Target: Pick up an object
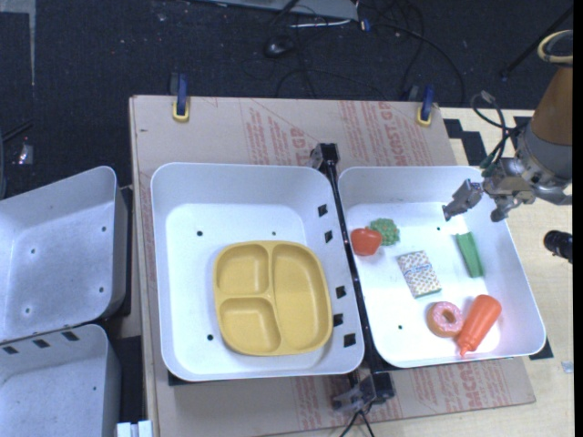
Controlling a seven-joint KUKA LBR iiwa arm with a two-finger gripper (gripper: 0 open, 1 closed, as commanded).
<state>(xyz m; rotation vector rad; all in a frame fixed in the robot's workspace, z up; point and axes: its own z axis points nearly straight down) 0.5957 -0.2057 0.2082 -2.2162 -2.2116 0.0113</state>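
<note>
While the two-finger gripper (482, 200) is hovering with fingers apart, gripping nothing, above the right white bin (401, 191), a green plastic stick (470, 253) is lying just beneath it (a patterned card (419, 273), pink doughnut (445, 318) and orange carrot (478, 322) are lying nearby).

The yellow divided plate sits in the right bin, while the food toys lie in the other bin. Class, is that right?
Not quite. The yellow divided plate sits in the left bin, as the camera view shows. The food toys, among them the carrot and doughnut, lie in the other bin.
</note>
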